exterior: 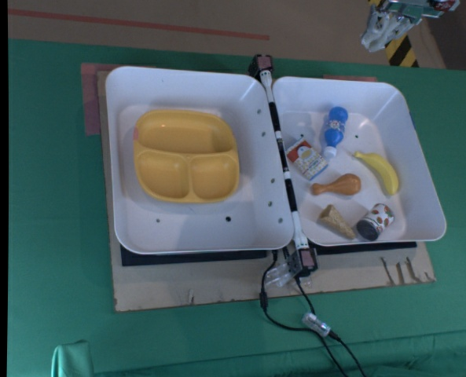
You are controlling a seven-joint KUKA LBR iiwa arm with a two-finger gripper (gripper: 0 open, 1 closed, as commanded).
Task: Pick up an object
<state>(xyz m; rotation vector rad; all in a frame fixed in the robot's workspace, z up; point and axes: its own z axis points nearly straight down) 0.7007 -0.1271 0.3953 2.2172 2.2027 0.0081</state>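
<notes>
The right bin (421, 210) holds several small objects: a blue-and-white bottle (335, 129), a yellow banana (381, 172), a small carton (306, 159), a brown drumstick (337, 185), a tan wedge (337, 221) and a can on its side (375, 221). My gripper (378, 36) hangs at the top right corner of the view, well above and behind the right bin, apart from every object. Nothing shows between its fingers.
The left bin (130, 226) holds a yellow three-compartment plate (185, 154). A black divider bar with clamps (280, 159) runs between the bins. Cables (311, 320) trail off the front. Both bins rest on brown cardboard (193, 289) over a green cloth.
</notes>
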